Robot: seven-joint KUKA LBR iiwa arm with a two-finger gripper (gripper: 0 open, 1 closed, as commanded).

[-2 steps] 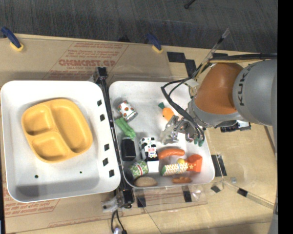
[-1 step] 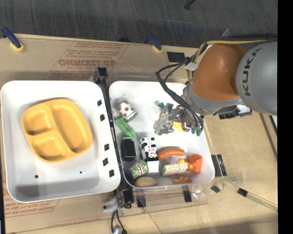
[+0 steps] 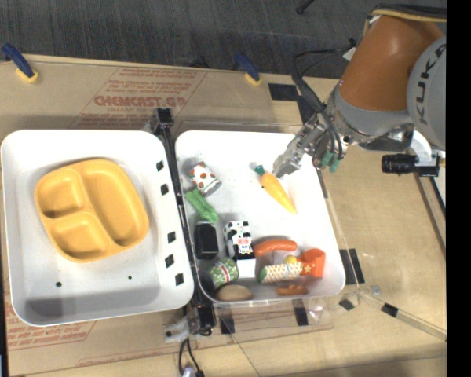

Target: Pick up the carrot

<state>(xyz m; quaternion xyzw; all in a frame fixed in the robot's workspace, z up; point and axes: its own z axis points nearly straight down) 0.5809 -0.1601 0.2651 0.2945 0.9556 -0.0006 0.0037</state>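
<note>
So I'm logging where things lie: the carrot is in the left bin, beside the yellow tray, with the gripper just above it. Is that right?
Not quite. The carrot lies in the right bin, not the left one beside the yellow tray, which is in the left bin. The camera view shows this. The gripper is indeed just above the carrot.

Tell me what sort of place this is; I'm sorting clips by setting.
Probably a robotics lab bench: a KUKA arm reaches over two white bins, one holding a toy carrot, on clamped cardboard.
</note>
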